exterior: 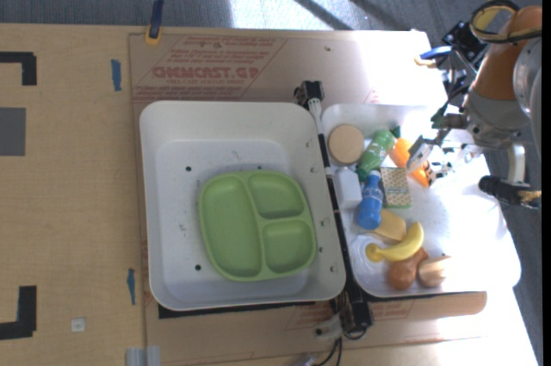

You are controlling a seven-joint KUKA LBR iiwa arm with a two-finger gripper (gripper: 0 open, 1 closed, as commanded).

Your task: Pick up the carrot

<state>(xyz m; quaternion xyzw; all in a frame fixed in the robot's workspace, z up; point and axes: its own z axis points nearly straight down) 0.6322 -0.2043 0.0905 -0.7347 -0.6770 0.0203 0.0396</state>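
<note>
Camera view has the pincer (428,156) down in the right bin (482,269), and whether it is gripping anything I cannot tell. The carrot (405,158) lies right at its tip, orange, beside the green bottle (376,151). Further out sit the blue bottle (370,202) and banana (398,247). Across in the left bin (164,183) rests the green tray (256,223).

The surface (69,183) is tan board with black marks along its left edge. Two white bins sit side by side on it: the left bin (164,183) mid-surface, the right bin (482,261) touching it, at the right edge.
</note>
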